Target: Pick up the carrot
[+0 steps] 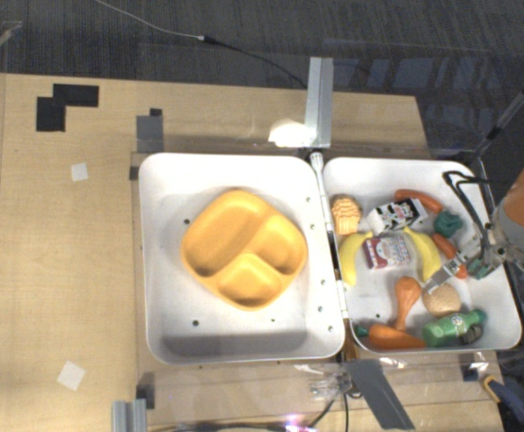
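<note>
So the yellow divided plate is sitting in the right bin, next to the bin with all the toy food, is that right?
Not quite. The camera view shows the yellow divided plate in the left bin; the toy food, including the carrot, fills the right bin.

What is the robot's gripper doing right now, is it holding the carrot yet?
Gripper: over the right bin, among the toy food; open or closed cannot be told. No carrot seen in it; one carrot lies at the bin's front edge.

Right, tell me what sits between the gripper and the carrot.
In the camera view, a round tan food piece lies between the gripper and the carrot.
</note>
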You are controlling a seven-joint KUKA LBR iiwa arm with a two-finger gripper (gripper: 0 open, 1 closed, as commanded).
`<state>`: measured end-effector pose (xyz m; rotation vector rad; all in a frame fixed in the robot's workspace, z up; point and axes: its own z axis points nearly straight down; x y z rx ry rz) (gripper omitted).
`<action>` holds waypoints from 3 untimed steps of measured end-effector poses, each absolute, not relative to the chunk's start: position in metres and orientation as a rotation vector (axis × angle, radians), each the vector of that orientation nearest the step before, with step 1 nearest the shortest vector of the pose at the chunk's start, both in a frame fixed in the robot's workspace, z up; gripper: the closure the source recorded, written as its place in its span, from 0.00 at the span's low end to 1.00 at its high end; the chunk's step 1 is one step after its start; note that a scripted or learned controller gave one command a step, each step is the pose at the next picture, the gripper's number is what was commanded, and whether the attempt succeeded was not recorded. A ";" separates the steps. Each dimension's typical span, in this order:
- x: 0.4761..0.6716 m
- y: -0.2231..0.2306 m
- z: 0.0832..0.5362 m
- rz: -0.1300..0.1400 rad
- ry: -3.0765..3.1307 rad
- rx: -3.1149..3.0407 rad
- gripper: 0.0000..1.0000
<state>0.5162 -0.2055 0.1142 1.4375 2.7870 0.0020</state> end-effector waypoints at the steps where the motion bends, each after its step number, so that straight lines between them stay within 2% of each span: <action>1: 0.489 -0.206 0.195 0.003 2.678 1.620 0.00; 2: 0.491 -0.205 0.105 0.000 2.217 2.228 0.00; 3: 0.513 -0.115 0.088 0.013 1.868 2.521 0.00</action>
